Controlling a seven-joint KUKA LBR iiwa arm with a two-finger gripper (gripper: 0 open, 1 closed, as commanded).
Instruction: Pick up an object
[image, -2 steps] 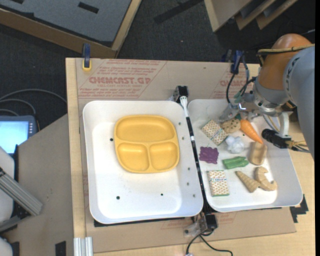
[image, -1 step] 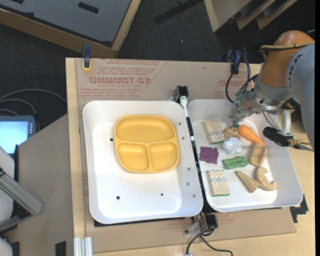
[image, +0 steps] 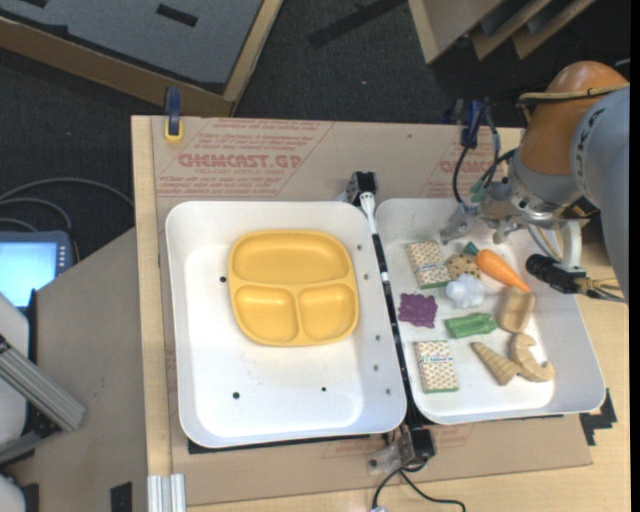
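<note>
My gripper (image: 480, 226) hangs over the far part of the right bin (image: 570, 385), just above a speckled cookie (image: 462, 266) and an orange carrot (image: 497, 268). Nothing visible is held in it. Below these lie a white crumpled lump (image: 463, 291), a purple piece (image: 418, 309) and a green piece (image: 469, 325). Two patterned packets (image: 429, 263) (image: 436, 364) lie along the bin's left side. Several tan pieces, among them a cone (image: 494, 361) and a curved one (image: 531, 360), sit at the near right.
The left bin (image: 200, 380) holds a yellow divided plate (image: 294, 285). A black ridge (image: 382, 290) marks where the two bins meet. The arm's grey body and orange band (image: 560, 120) fill the upper right. Cables (image: 470, 170) hang near the wrist.
</note>
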